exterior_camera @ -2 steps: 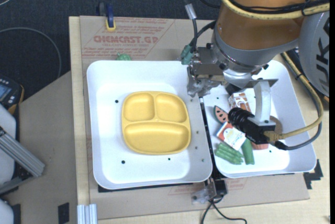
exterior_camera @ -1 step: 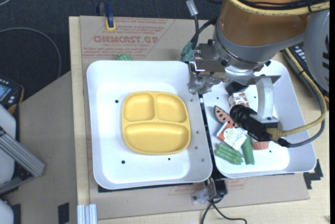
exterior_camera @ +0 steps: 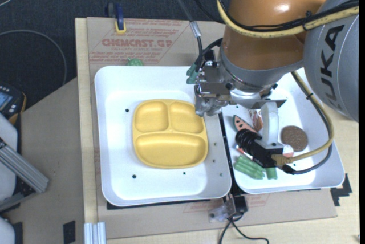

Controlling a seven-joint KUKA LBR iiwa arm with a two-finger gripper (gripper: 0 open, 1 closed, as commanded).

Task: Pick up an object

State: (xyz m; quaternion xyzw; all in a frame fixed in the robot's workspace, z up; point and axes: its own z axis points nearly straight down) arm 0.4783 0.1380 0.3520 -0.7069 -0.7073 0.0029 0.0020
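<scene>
End effector (exterior_camera: 208, 101) low over the seam between bins, at yellow tray (exterior_camera: 169, 133) in left bin (exterior_camera: 114, 140); finger state not discernible; brown disc (exterior_camera: 294, 137), green piece (exterior_camera: 248, 167) in right bin (exterior_camera: 328, 171).

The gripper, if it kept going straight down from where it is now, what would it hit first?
The gripper points down over the seam between the two bins. It would likely meet the right edge of the yellow plate or the left bin's rim first, though depth is hard to judge from this slanted view.
</scene>
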